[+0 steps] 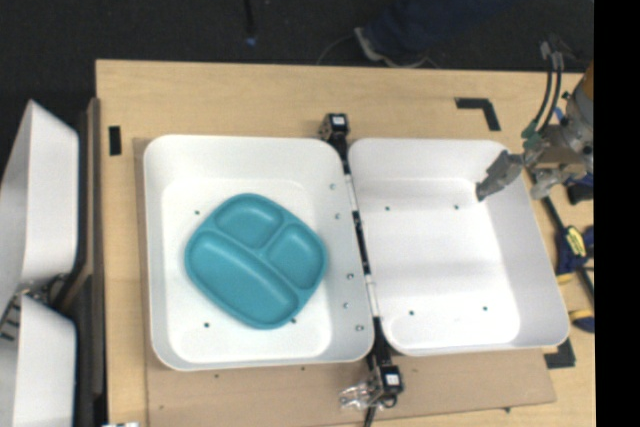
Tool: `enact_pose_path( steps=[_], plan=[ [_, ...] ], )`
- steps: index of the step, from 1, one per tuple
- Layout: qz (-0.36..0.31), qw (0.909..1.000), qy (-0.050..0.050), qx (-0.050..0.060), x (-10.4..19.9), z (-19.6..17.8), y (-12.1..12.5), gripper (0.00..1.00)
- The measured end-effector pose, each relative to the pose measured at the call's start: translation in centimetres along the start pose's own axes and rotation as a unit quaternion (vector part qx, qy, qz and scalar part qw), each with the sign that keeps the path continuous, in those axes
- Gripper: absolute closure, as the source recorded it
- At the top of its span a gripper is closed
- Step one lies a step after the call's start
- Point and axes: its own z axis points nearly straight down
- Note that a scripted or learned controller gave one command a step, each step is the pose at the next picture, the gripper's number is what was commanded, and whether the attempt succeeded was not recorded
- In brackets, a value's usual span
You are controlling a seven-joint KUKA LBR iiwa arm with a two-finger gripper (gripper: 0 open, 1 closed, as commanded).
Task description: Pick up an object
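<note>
One teal plate (256,260) lies in the left of two bins (160,245); gripper (497,178) at upper right, its grip unclear; no writing legible.

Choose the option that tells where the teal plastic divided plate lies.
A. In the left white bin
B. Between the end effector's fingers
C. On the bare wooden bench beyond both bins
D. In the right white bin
A. The teal plastic divided plate rests flat on the floor of the left white bin, while the end effector sits over the right white bin, far from it.
</note>
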Motion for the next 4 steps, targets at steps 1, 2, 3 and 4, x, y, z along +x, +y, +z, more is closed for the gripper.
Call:
enact_pose_path(
  steps=[1,2,3,4],
  plan=[
    [-0.001,1.0,-0.001,-0.005,0.0,-0.6,0.2,0.0],
    [0.0,1.0,-0.001,-0.003,0.2,4.0,-0.5,0.0],
    [0.0,1.0,-0.001,-0.002,-0.1,10.3,-0.3,0.0],
    [0.0,1.0,-0.001,-0.003,-0.2,14.5,-0.5,0.0]
  ],
)
